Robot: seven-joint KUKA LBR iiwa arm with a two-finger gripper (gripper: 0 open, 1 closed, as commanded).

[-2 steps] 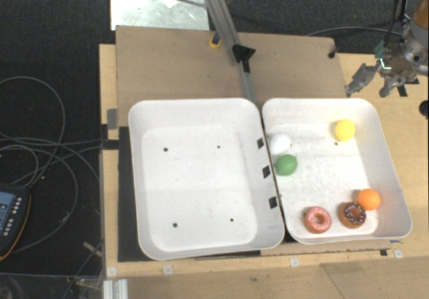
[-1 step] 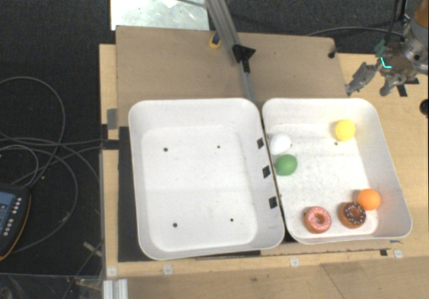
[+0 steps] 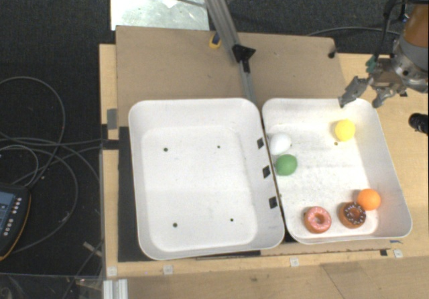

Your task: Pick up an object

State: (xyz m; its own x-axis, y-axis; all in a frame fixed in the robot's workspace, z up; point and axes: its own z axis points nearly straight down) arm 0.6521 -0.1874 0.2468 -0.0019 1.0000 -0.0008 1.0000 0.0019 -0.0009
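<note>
My gripper (image 3: 367, 95) hangs open at the far right corner of the right bin (image 3: 322, 163), its two fingers spread with nothing between them. Just below and left of it lies a yellow ball (image 3: 344, 130) in that bin. A white ball (image 3: 279, 143) and a green ball (image 3: 286, 164) sit against the bin's left wall. Along the near edge lie a pink-frosted doughnut (image 3: 318, 219), a chocolate doughnut (image 3: 352, 214) and an orange ball (image 3: 369, 199).
The left bin (image 3: 194, 177) lies beside the right one on the brown bench. A slanted metal pole (image 3: 224, 16) crosses above the bins at the back. Cables and a handheld pendant (image 3: 12, 214) lie on the dark floor at left.
</note>
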